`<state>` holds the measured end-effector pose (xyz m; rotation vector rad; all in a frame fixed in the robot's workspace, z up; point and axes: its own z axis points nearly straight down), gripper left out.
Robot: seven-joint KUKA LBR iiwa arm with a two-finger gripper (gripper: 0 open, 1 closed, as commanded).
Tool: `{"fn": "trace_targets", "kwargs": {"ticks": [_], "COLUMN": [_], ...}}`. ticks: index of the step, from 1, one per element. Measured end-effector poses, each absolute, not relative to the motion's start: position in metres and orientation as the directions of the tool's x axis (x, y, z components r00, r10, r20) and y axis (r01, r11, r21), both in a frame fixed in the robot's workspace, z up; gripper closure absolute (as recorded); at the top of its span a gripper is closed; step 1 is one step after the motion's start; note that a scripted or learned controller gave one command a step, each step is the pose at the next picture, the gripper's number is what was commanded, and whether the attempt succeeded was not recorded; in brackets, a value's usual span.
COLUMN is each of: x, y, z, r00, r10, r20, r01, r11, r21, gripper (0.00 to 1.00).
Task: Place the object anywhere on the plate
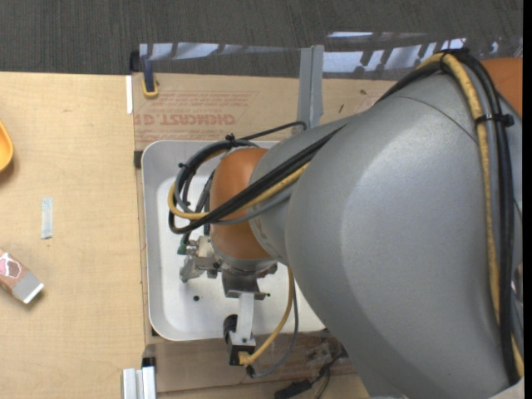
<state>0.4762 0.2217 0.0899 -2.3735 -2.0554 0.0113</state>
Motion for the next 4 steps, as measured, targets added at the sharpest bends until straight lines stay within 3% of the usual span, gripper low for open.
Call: {"fn": "trace_targets", "kwargs": {"ticks": [1,2,3,4], "x": [0.519,0.621,0.644,0.653], "y": [0.209,0.219,0.220,0.207], "z": [0.263,0.236,0.138,0.087], "r00": [0.461,-0.078,0.431,0.934], "r10": [0.888,0.997,0.903,0.357], "r20": [-0.005,-0.004,-0.005,-0.022], "r01": [0.888,0.997,0.903,0.357], "r11": [-0.461,0.078,-0.431,-0.934], "r21": [-0.001,-0.002,-0.002,-0.011], "gripper": [0.00,0.00,0.00,0.00]}}
